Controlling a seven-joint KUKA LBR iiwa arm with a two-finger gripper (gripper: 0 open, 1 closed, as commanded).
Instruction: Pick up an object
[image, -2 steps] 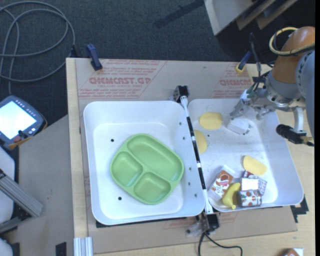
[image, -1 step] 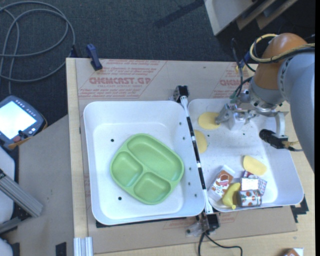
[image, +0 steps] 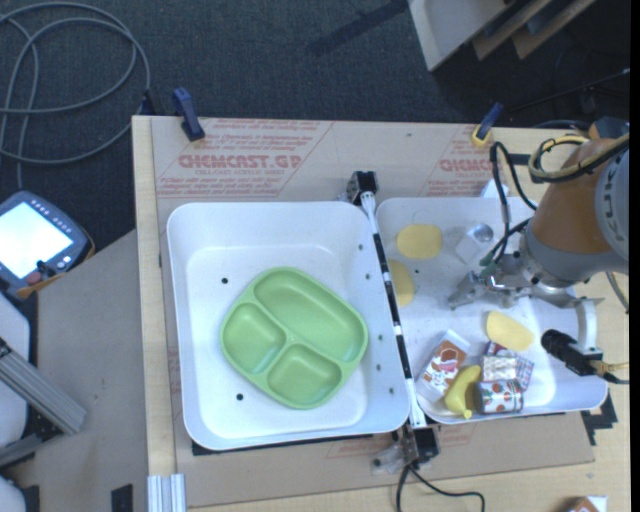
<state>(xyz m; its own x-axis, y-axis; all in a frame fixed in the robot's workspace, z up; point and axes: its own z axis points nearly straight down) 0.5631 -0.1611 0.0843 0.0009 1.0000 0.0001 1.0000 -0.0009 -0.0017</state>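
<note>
left bin (image: 200, 300): green tray (image: 293, 337) | right bin (image: 440, 212): hand (image: 470, 290) low among items

Occlusions and cut-offs
Grey arm with orange band (image: 580, 215) cut off by right edge; metal two-finger gripper (image: 478, 288) too small to read its state; small printed cartons (image: 503, 380) blurred, labels unreadable.

A flat bench top of pale brown cardboard printed with red lettering (image: 240, 160) carries two shallow white plastic bins side by side, touching along their inner walls. The larger left bin (image: 190, 300) sits near the middle; the smaller right bin (image: 440, 210) lies toward the right edge. Two blue clamps (image: 186, 112) grip the far edge.
</note>
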